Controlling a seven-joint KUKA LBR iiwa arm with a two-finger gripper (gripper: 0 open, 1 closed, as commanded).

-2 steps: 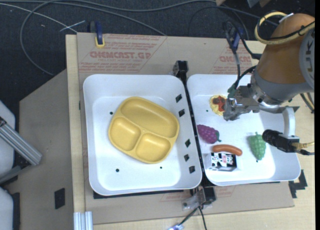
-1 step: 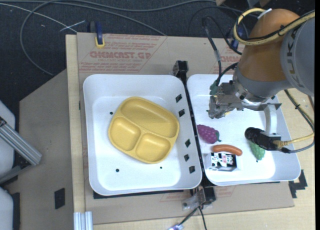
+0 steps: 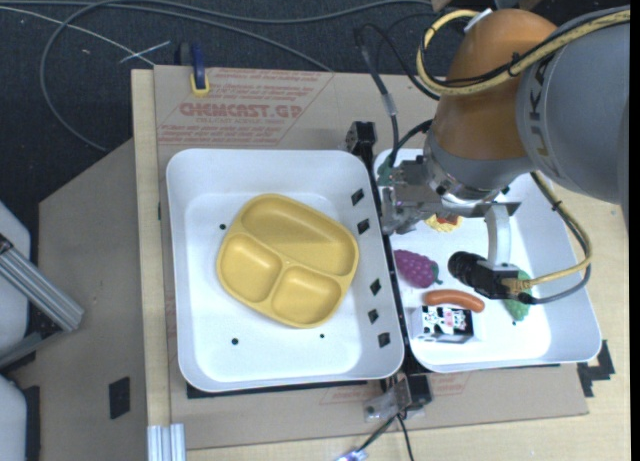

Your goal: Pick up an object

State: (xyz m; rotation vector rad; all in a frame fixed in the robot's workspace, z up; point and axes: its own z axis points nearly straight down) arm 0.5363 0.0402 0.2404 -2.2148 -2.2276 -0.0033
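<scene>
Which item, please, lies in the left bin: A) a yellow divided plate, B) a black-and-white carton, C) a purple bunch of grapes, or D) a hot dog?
A: the yellow divided plate sits alone in the left bin, while the small items lie in the right bin.

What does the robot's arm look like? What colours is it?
The arm is big, smooth and grey, with a rounded orange band above the wrist. Dark letters mark the grey shell. Yellow and black cables loop around the orange part, and another yellow cable trails lower down. The gripper is a small block of grey and black metal parts.
</scene>
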